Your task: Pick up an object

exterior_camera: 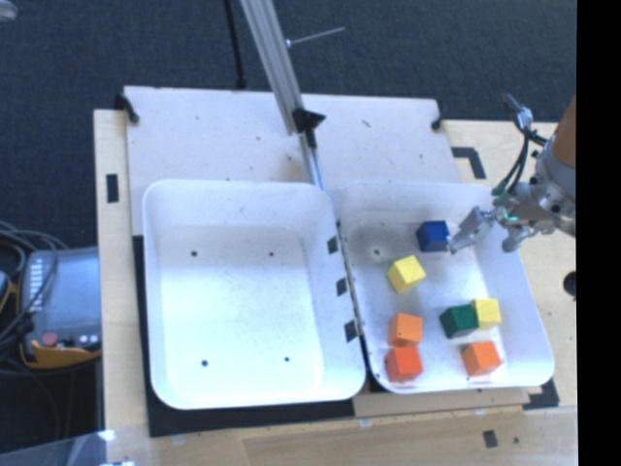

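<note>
Camera view: gripper beside blue cube in right bin; fingers' opening cannot be told. Center over cube, descend straight.

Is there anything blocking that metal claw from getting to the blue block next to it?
Nothing visible does. The gripper sits just right of the blue block in the right bin. The yellow block lies below it, off that path.
</note>
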You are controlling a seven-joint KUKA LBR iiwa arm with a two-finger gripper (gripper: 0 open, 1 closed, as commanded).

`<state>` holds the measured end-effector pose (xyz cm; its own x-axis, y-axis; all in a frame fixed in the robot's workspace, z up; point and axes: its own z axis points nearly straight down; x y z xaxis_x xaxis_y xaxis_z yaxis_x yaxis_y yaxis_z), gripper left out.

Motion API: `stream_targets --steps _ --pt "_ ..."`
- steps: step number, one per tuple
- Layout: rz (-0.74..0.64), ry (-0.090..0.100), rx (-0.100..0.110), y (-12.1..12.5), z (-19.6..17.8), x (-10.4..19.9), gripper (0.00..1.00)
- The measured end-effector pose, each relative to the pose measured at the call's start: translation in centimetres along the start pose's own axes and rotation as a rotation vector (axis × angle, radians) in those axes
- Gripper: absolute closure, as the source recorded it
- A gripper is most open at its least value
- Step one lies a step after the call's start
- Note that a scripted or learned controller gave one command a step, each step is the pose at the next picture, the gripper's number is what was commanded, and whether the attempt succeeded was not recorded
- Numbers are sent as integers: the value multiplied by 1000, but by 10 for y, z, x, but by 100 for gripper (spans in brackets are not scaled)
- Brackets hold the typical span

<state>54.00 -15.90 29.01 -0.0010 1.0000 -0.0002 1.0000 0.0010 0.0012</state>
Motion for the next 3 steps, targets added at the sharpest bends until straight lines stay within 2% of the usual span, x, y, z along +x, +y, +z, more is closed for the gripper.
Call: stream_targets --steps 1,2,3 --pt "4 0 5 1 42 1 0" --pt "3 -1 5 -1 93 -11 0" --pt "7 0 5 3 142 -3 0"
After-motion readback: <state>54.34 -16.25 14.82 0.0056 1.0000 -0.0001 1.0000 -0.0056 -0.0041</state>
